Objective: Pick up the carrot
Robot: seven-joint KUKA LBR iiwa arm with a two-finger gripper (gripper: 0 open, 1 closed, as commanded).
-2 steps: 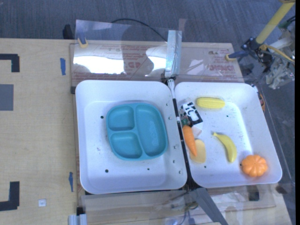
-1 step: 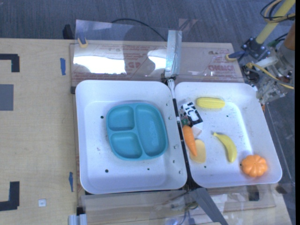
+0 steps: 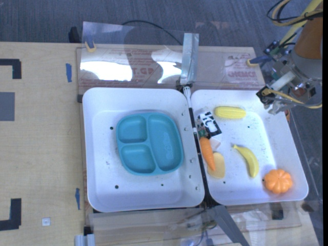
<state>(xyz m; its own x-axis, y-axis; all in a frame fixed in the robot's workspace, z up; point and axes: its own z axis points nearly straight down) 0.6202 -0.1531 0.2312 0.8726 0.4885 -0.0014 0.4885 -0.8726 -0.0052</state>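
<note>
The wooden bench (image 3: 41, 137) carried two white bins side by side, the left bin (image 3: 97, 188) and the right bin (image 3: 294, 152), touching along their shared middle edge. The left bin held one teal plate (image 3: 150, 142) with three compartments.

In the right bin there were six things, one of each. Nearest the camera sat a small orange pumpkin (image 3: 278, 181) in the near right corner. A little farther in lay a banana (image 3: 247, 159), near the middle of the bin and apart from the rest. To its left lay the carrot (image 3: 207, 155), close along the bin's left wall, its green top pointing away from the camera and its tip toward the viewer. A pale yellow piece (image 3: 219, 165) touched the carrot's right side, partly under it. Just beyond the carrot's top lay a black-and-white item (image 3: 207, 123), too small to identify. Farther still, an ear of corn (image 3: 229, 113) lay crosswise near the far wall.

The gripper (image 3: 274, 100) hung over the bin's far right corner. The view did not show whether it was released or clenched, and nothing was seen in its grasp. The carrot lay well apart from it, across the bin to the left and nearer the camera, with the corn between them.

Behind the bins stood a clear plastic sheet (image 3: 133, 65).
</note>
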